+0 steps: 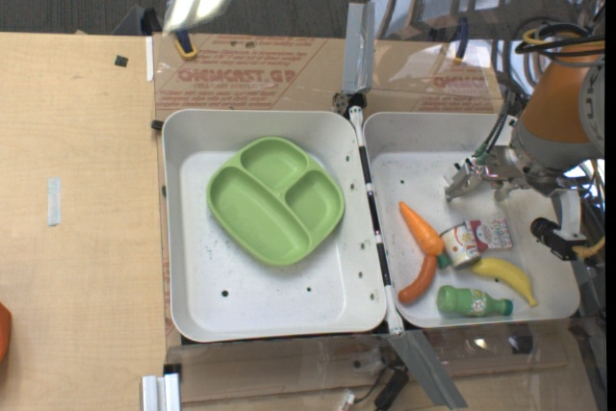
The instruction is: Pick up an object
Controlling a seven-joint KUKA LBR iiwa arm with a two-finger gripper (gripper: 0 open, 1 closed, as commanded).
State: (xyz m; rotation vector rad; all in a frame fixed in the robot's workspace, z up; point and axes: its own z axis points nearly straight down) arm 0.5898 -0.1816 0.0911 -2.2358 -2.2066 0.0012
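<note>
Two white bins sit side by side on the counter [77, 168]; positions below are given relative to the right bin [423, 132]. Along its near wall lies a green bottle [472, 302], on its side. Just beyond, toward the right wall, lies a yellow banana [507, 276]; toward the left wall lies an orange sausage-like piece [418, 280], its far end touching an orange carrot [420, 228]. A small white-and-red can [464, 243] rests between carrot and banana, close against both. Farther in, over bare floor near the bin's far right corner, the hand [478, 178] hangs with fingers spread apart and nothing between them. The left bin [183, 207] holds a green divided plate [276, 199].

Risk, as a judgement: any of these could be the object picked, but they are crowded together. A descent among them may strike a neighbour, or close on two at once; the rounded can and bottle may roll away from the fingers.
</note>
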